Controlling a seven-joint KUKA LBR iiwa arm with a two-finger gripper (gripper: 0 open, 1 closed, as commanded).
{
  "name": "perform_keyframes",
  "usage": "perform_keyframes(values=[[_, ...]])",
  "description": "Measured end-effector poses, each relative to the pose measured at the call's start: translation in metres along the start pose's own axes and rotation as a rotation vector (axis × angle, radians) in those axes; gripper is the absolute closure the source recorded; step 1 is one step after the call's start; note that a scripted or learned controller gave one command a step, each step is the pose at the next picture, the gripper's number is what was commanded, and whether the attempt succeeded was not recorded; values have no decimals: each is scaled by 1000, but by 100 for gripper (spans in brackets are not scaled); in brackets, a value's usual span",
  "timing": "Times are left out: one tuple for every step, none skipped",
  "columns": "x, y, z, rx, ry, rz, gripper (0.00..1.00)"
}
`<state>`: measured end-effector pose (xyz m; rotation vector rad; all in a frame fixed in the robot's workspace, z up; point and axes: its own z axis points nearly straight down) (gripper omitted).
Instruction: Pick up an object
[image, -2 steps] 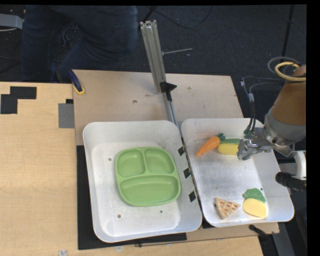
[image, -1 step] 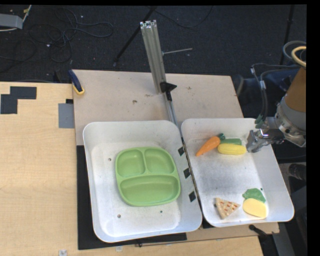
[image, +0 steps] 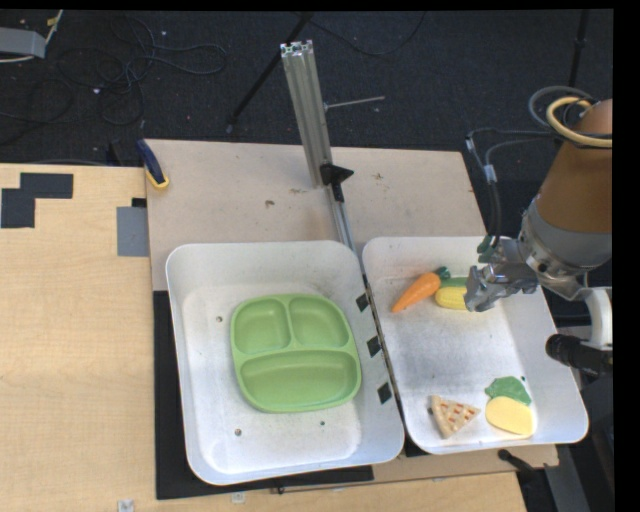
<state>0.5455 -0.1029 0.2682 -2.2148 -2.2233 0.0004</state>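
A green divided plate is lying in the left bin. In the right bin, the hand is sitting at a yellow corn cob beside an orange carrot; its grip cannot be told.

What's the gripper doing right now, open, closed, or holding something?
Gripper: down at the toy corn cob in the right bin; open or shut cannot be told.

Two white bins, one green tray, one carrot, one corn, one pizza slice, one lemon.
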Motion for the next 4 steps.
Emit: perform_keyframes(values=[[51, -13, 20, 3, 0, 0, 100], [97, -23, 35, 3, 0, 0, 100], [151, -32, 48, 3, -1, 0, 100], [203, -45, 55, 3, -1, -1, 100]])
